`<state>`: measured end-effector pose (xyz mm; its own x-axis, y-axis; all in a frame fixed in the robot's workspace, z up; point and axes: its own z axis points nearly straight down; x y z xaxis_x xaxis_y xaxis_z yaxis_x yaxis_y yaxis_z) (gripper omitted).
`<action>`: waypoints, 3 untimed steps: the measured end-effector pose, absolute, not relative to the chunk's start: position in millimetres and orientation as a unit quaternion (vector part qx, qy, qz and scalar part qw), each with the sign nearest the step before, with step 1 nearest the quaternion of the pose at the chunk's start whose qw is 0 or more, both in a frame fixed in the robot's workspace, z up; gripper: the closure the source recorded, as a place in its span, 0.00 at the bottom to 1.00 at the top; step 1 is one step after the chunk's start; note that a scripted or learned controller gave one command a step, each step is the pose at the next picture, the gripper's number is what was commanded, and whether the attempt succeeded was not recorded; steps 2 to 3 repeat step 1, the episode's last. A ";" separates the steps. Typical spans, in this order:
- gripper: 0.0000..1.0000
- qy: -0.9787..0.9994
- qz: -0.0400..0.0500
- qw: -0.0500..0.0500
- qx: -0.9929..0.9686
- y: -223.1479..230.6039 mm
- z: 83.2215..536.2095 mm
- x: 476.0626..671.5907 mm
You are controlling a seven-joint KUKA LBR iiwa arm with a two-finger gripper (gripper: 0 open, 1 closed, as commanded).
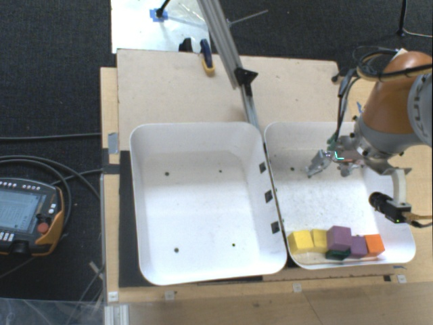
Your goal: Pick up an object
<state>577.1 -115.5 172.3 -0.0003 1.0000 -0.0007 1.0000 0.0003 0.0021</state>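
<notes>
Claw (318,165) over right bin (298,188), grip state impossible to tell. Below it, well apart: purple block (339,235), probably light, stiff; best pinched across flat sides.

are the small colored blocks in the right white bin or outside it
In it. The small colored blocks sit clustered inside the right white bin, against its near wall.
</notes>
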 end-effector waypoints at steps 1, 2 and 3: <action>0.00 0.706 0.002 0.005 0.708 -154.3 239.7 564.4; 0.00 0.706 0.002 0.005 0.708 -154.3 239.7 564.4; 0.00 0.706 0.002 0.005 0.708 -154.3 239.7 564.4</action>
